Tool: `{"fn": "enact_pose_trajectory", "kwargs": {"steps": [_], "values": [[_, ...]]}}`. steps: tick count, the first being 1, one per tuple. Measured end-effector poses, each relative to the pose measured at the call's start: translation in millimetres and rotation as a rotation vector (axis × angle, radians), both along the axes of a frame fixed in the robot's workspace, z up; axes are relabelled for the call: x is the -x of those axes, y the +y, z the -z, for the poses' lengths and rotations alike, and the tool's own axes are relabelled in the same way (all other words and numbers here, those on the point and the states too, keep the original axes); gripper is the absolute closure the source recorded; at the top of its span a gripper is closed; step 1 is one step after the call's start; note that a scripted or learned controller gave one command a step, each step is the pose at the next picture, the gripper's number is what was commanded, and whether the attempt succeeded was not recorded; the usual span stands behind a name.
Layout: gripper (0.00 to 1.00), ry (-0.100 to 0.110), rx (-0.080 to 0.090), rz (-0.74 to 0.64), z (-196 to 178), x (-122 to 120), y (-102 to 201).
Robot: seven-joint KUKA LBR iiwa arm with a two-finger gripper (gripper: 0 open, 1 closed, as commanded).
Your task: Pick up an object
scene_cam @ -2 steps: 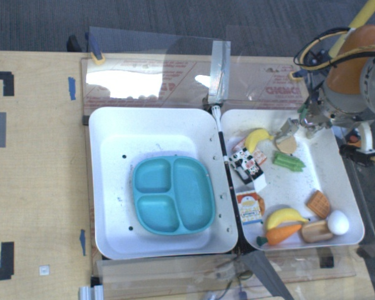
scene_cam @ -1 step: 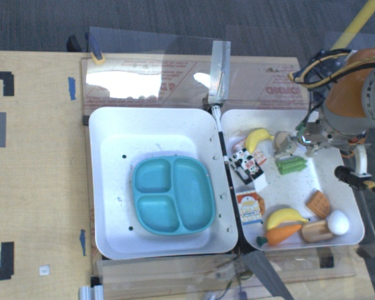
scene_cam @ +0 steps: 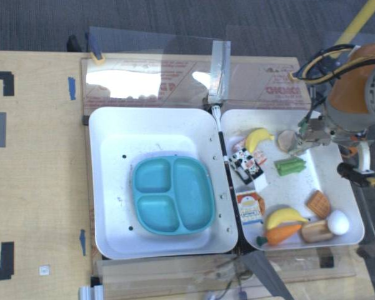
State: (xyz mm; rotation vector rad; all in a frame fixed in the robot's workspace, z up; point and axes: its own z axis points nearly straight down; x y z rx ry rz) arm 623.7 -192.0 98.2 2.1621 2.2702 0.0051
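The arm (scene_cam: 353,86) hung over the right bin (scene_cam: 347,186), gripper (scene_cam: 298,141) low near the far wall; whether its fingers were parted could not be told. A banana (scene_cam: 257,139) lay just left of them and a green piece (scene_cam: 290,165) just below. Both looked light, stiff and smooth, best pinched across the middle. Open floor lay beneath; the wall crowded the far side.
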Motion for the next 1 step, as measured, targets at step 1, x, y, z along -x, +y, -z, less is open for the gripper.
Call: {"fn": "enact_pose_trajectory", "kwargs": {"steps": [1], "values": [[0.00,0.001,0.000,0.000,0.7,0.2,0.1]]}}
